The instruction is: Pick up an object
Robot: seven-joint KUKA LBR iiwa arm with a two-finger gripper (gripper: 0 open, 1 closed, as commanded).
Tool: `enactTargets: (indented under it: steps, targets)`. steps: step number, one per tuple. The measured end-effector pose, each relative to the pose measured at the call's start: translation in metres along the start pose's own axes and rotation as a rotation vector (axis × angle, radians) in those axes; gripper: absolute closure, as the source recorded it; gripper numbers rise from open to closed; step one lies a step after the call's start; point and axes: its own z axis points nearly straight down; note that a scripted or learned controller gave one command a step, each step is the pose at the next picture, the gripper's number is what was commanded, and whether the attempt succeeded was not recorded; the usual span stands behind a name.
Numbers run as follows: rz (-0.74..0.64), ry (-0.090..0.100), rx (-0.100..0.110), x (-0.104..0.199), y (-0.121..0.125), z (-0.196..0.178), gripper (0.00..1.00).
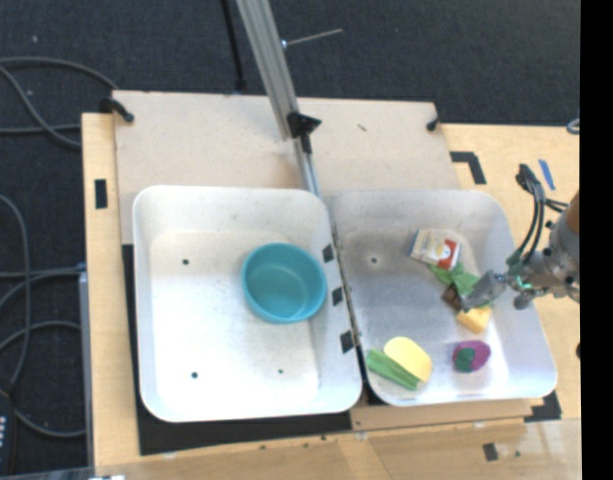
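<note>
Lying in the right-hand shallow white bin [506, 230], the loose objects form a small scatter near its right and front walls, which suits a pick-anything task: any of them could serve as the target. Closest to the hand [496, 286] is a small yellow block [474, 319], sitting just below and beside it, with a dark brown-and-green piece [456, 286] touching or nearly touching the hand's tip on its left. I judge these two the likeliest targets, since the hand sits low among them. Whether the hand is open or closed cannot be told at this size, and nothing can be seen gripped in it.

Farther up the bin lies a crumpled white packet with a red patch [436, 249], near the hand but apart from it. Toward the front wall rest a purple round object with a green patch [471, 357] and, to its left, a yellow rounded object on a green strip [404, 361], both well clear of the hand.

The left-hand shallow white bin [166, 268] holds a round teal plastic bowl [283, 282], upright, well apart from the hand and across the divide where the two bins meet. Both bins sit side by side on the pale wooden table [236, 138], keeping objects within the arm's reach from the right.
</note>
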Motion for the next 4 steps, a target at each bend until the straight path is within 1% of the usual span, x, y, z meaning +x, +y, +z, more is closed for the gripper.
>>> enactTargets:
  steps: [1,2,3,4]
  targets:
    - [0.004,-0.002,0.006,-0.006,-0.005,0.044,0.0]
    - [0.004,-0.001,0.008,-0.007,-0.003,0.107,0.0]
    - [0.006,-0.004,0.003,-0.009,-0.003,0.113,0.0]
    - [0.009,-0.003,-0.002,-0.01,-0.002,0.102,1.0]
